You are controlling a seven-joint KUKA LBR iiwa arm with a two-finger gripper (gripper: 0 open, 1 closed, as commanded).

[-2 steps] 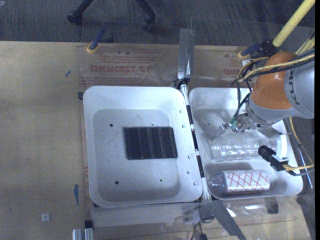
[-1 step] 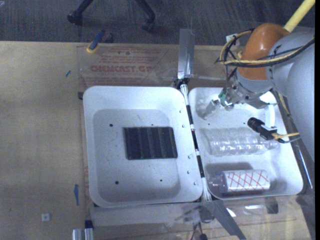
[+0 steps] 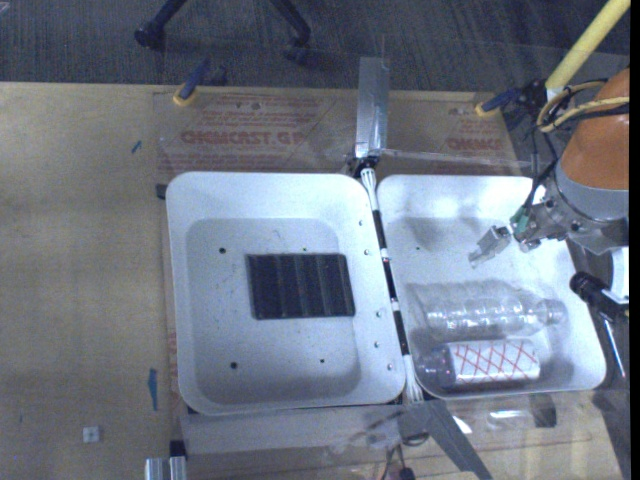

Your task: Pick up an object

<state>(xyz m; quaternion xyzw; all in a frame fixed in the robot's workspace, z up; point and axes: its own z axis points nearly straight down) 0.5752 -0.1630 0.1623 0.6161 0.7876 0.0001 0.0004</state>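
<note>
A clear plastic bottle (image 3: 492, 311) lies on its side in the right bin (image 3: 420, 203), cap end to the right. Just in front of it lies a can-like container (image 3: 487, 362) with a red criss-cross pattern on white. A dark ribbed rectangular block (image 3: 300, 285) rests flat in the middle of the left bin (image 3: 195, 268). My gripper (image 3: 491, 245) hangs over the upper middle of the right bin, above and behind the bottle, pointing left. Nothing shows between its fingers.
Clear plastic sheeting with red lettering (image 3: 245, 138) lies behind the bins. A metal bracket (image 3: 371, 108) stands at the seam between them. A yellow rod (image 3: 597, 30) and cables cross the upper right. Bare wooden bench (image 3: 70, 268) spreads to the left.
</note>
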